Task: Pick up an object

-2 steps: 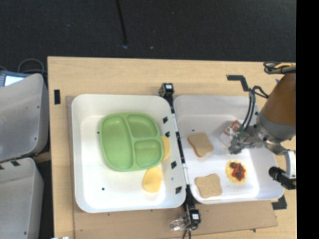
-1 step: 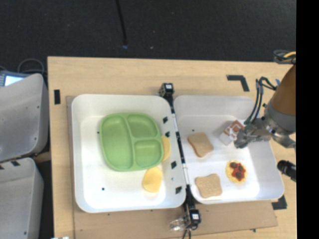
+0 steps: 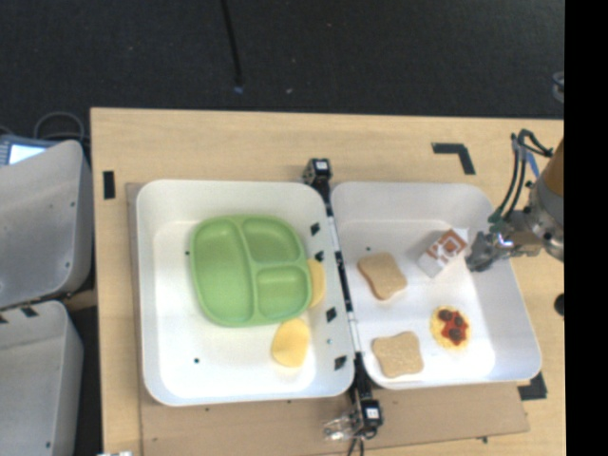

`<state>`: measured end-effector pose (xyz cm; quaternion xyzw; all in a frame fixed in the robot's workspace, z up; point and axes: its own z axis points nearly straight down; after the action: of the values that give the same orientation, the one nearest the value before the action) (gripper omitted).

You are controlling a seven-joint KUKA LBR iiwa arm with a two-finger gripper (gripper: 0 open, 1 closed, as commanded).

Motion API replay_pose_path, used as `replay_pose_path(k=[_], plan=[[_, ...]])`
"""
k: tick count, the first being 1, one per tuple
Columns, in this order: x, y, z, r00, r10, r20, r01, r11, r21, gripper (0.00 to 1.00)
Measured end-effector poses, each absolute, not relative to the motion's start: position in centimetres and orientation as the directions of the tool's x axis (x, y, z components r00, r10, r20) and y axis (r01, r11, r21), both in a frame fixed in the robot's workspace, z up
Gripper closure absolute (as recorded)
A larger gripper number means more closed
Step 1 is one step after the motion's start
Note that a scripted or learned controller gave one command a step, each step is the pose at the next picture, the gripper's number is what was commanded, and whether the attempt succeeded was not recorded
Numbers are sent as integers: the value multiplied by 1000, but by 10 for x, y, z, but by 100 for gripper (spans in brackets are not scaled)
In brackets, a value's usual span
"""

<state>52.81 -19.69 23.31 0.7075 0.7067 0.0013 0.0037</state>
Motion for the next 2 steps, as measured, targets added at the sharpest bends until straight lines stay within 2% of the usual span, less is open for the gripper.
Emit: replay_pose_path(k=[1,2], plan=[[529,-198,283,-3,1000,-3,1000,3,6,100],[530,-152,270,-5,1000,-1,1000,5,2,100]])
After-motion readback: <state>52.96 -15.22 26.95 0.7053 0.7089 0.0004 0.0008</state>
